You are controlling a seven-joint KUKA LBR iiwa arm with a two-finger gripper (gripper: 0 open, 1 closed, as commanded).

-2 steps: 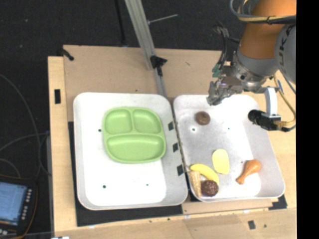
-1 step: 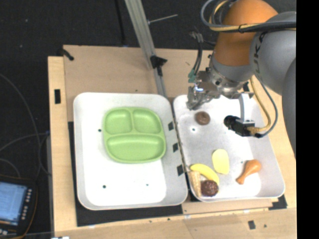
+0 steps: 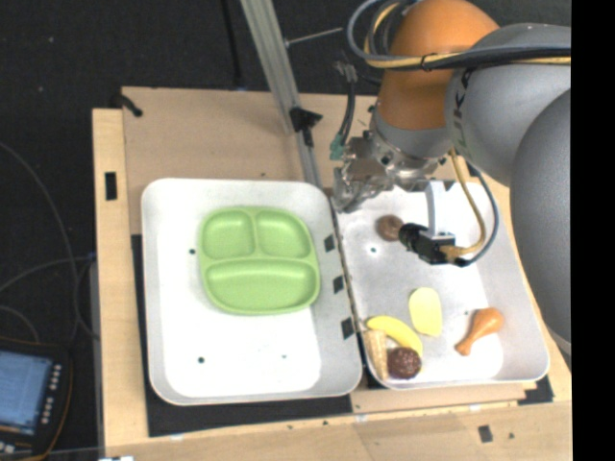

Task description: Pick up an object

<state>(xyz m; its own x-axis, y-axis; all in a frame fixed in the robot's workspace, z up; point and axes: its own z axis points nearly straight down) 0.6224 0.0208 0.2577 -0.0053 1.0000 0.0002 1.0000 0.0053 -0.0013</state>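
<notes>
1. The grey metal two-finger gripper (image 3: 354, 192) is hanging over the far left corner of the right white bin (image 3: 509, 286) — whether it is gripping anything I cannot tell.
2. A small brown rounded object (image 3: 388, 227) is lying just beside the gripper, on the bin floor.
3. Nearer the front, a pale yellow oval piece (image 3: 426, 311), a yellow banana-shaped toy (image 3: 392, 332), a dark maroon ball (image 3: 405, 362) and an orange drumstick-shaped toy (image 3: 479, 329) are sitting in the same bin.
4. The left white bin (image 3: 173, 353) is holding a green plastic divided plate (image 3: 258, 260) — three compartments, lying flat.
</notes>
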